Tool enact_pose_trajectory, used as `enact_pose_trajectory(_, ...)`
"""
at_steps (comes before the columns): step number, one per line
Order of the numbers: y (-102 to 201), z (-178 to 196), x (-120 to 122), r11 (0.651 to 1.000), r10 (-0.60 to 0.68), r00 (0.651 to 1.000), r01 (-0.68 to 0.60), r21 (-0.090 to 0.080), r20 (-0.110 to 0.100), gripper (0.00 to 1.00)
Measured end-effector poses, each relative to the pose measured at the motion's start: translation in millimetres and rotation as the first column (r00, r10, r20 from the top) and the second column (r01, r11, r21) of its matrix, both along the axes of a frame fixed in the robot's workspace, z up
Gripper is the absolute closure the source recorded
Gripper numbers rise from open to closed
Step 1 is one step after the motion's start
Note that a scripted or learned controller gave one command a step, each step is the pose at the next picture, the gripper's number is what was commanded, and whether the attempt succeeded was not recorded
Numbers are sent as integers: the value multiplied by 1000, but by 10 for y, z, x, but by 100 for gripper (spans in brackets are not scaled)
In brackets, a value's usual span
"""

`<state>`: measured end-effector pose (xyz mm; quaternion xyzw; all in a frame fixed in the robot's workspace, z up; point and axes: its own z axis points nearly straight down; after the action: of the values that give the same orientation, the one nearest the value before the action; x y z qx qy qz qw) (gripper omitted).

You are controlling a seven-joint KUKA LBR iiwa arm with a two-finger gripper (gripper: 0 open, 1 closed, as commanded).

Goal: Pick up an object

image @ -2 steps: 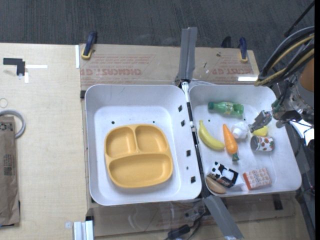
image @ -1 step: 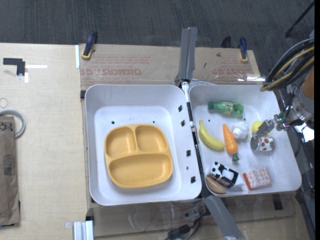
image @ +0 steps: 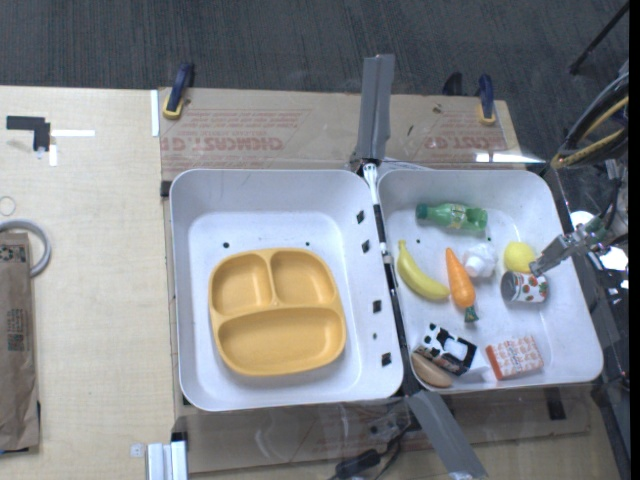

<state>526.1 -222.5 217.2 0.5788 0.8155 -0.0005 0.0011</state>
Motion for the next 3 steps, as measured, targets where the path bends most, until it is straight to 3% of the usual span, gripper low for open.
enact_pose_trajectory(1, 965, -992, -110, 986, 168, 986, -168, 2, -2, 0)
enact_pose_trajectory(2, 555, -1255, 420, 999, 54, 999, -54, 1, -1, 0)
enact_pose_trajectory(3, 500, -1246, 812, 989, 151, 989, -151, -1, 1, 0)
